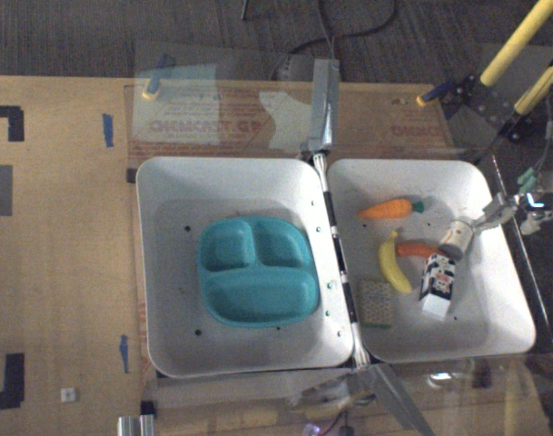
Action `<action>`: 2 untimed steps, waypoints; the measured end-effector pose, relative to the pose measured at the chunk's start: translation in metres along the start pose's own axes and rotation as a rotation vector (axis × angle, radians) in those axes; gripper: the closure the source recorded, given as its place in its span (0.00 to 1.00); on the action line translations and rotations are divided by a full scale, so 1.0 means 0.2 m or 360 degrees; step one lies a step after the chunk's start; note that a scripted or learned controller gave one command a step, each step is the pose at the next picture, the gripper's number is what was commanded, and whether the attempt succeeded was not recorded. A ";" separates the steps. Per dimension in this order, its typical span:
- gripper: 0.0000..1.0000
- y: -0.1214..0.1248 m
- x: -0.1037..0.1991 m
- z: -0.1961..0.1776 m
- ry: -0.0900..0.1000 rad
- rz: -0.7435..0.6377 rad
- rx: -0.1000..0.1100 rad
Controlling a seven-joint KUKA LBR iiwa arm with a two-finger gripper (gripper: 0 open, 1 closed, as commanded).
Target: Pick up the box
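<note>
Near right bin's (508,321) centre: box (438,285) lying; long axis near-vertical in view

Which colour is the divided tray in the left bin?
The divided tray is teal, a blue-green. The camera view shows it well, lying flat in the left bin.

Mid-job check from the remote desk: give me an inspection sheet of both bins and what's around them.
Surface: wooden bench bearing a left bin and a right bin, side by side.
Job's things: box, white with dark marks, lying in the right bin, not gripped.
Clutter: carrot, banana, a second orange piece and a small speckled pad in the right bin; teal divided tray in the left bin.
Grippers: hand low over the right bin, just above the box; finger state unclear.
Cables: black cable looped on the floor.
Surroundings: grey carpet; yellow-handled clamps at upper right.
</note>
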State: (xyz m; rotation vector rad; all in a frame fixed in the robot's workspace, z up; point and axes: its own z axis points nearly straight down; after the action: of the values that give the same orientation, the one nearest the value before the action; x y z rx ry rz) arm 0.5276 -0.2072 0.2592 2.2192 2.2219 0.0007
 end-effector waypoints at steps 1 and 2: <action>0.00 -0.18 0.23 0.38 0.0001 0.0096 0.0003; 0.00 -0.24 0.47 0.81 0.0001 0.0274 0.0003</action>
State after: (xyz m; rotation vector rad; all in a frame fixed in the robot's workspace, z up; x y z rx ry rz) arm 0.4803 -0.1140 0.0980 2.4036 2.0238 -0.0008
